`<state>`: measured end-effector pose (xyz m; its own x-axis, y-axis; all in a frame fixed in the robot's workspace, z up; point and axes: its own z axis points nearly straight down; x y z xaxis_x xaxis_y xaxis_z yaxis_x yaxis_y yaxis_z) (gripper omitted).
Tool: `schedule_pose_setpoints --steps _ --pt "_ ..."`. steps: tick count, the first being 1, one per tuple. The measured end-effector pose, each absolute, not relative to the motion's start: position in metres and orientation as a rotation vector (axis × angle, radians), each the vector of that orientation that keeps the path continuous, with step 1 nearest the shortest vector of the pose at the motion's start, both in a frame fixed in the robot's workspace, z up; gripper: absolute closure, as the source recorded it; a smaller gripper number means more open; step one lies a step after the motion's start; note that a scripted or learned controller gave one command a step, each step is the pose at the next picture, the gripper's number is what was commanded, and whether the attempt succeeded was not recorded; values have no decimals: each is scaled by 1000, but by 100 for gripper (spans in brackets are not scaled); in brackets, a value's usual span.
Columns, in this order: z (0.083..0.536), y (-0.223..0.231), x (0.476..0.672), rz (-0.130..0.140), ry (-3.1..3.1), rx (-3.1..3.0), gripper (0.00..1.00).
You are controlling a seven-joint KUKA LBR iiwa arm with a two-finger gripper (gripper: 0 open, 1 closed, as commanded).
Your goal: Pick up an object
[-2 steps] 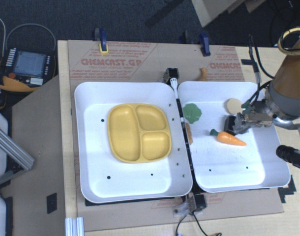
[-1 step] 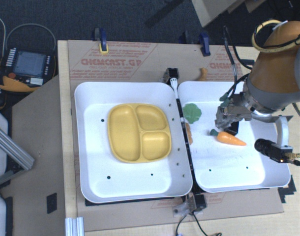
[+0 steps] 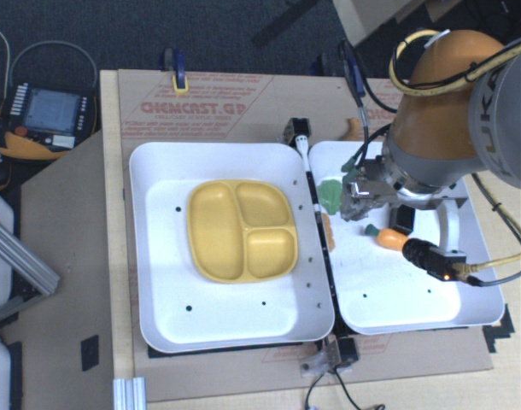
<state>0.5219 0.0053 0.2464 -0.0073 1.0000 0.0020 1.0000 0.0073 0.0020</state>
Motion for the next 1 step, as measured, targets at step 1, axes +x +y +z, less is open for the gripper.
schedule_pose_setpoints --steps 1 --pt "248 60 526 -4 -2228 -2214 100"
